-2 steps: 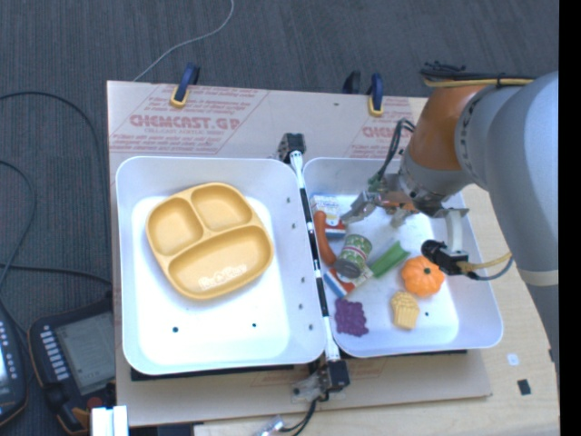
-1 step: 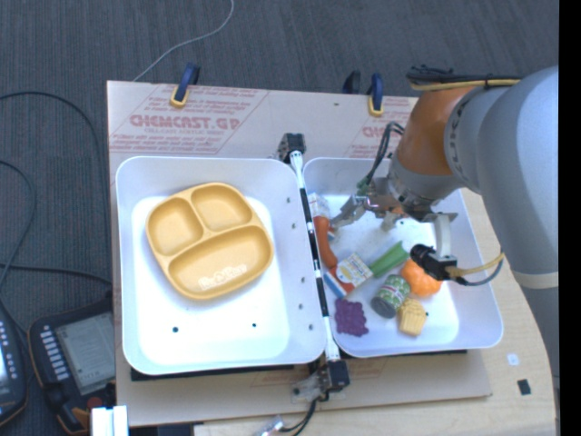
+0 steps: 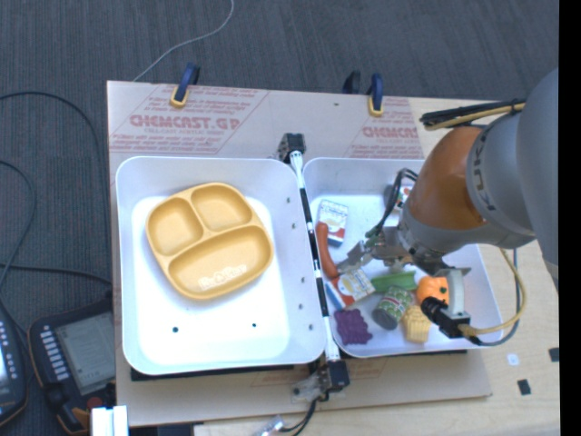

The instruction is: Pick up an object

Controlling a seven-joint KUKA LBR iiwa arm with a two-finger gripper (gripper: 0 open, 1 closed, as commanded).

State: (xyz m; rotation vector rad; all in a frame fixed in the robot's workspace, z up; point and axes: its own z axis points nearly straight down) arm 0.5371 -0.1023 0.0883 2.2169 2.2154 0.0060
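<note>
My gripper point(image 3: 361, 256) is low in the middle of the right bin point(image 3: 486, 284), on the grey arm with its orange band point(image 3: 445, 184). It hangs right over a white packet point(image 3: 357, 285) and beside a red-orange stick point(image 3: 324, 248) by the bin's left wall. Around it lie a white and red card point(image 3: 333, 217), a purple bunch of grapes point(image 3: 352, 325), a green can point(image 3: 390, 310), a yellow corn piece point(image 3: 416, 323), an orange fruit point(image 3: 431, 290) and a green leafy piece point(image 3: 392, 280). The wrist hides what is directly under it.
The left bin point(image 3: 136, 334) holds a yellow divided plate point(image 3: 211, 239). A black clamp point(image 3: 292, 145) sits at the top of the ridge between the bins. A cable point(image 3: 495, 330) loops from the wrist along the right bin's front right corner.
</note>
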